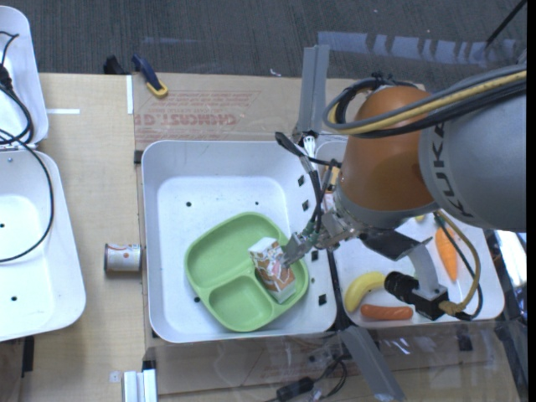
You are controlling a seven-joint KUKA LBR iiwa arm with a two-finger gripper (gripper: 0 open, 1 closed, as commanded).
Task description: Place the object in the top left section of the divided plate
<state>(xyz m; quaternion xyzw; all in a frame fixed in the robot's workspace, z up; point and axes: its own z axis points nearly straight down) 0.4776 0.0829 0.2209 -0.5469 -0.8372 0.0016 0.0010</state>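
A green divided plate [203, 262] lies in the left white bin [167, 182], toward its front right. A small orange-and-white carton [275, 273] rests tilted on the plate's right side, about where the ridges between the sections meet. My gripper [296, 247] reaches in from the right and sits at the carton's upper right corner, touching or nearly touching it. The large orange wrist hides the parts behind it. The plate's big upper-left section [230, 245] lies just left of the carton.
The right bin holds a banana [363, 290], a red sausage-like item [387, 312] and an orange carrot [448, 254]. A small can [123, 258] lies on the bench left of the left bin. A white tray with black cable [25, 224] is at far left.
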